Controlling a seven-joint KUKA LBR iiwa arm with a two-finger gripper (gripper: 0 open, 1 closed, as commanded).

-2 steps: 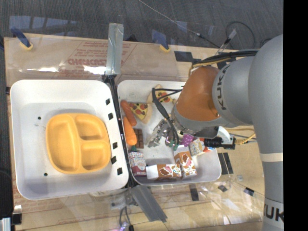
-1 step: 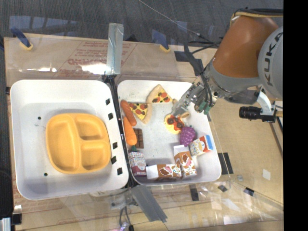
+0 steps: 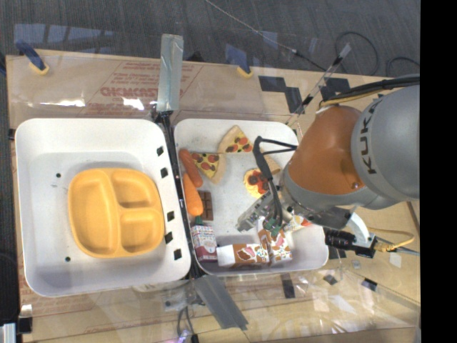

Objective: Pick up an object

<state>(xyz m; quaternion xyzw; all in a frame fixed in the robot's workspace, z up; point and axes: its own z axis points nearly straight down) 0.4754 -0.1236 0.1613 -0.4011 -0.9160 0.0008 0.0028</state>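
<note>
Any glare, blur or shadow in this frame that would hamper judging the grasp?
Camera view: even lighting; mild glare on the clear sheet above the left bin; the pincer is slightly blurred and partly hidden under the arm, which shades the right bin.

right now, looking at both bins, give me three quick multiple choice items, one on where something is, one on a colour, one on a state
1. Where does the yellow divided tray lie?
A. in the left bin
B. in the right bin
C. on the bench outside both bins

2. What colour is the band above the arm's wrist?
A. blue
B. orange
C. green

3. How does the bottle at the near wall of the right bin rest?
A. upright
B. on its side
C. leaning on the tray

Key: 1 A, the tray sits alone in the left bin. 2 B, the band is plainly orange against the grey arm. 3 B, the bottle's long body runs along the bin floor.
</note>
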